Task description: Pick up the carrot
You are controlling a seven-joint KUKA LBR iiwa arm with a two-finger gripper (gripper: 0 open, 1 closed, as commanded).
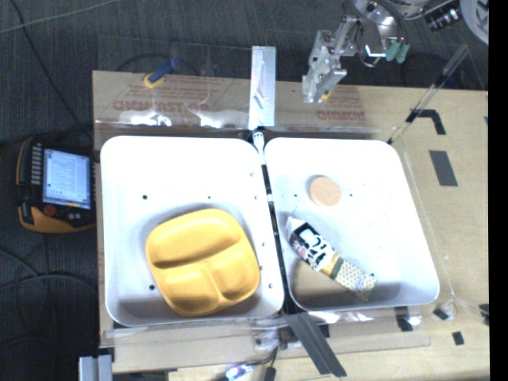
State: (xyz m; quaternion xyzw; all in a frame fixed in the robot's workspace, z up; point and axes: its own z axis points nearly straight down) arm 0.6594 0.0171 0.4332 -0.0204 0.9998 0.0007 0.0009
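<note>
A round, flat, pale orange disc (324, 190) lies in the upper middle of the right bin (413, 213); it is the only carrot-coloured item there. My gripper (317, 92) hangs high above the bench, behind the back rim of the right bin and well away from the disc. Nothing shows at its tip.
A black-and-white wrapped packet (327, 257) lies slanted in the right bin's front half. A yellow divided tray (203, 259) sits in the left bin (127, 181). A ridge (268, 213) separates the two bins. A handheld pendant (57, 184) rests off the bench to the left.
</note>
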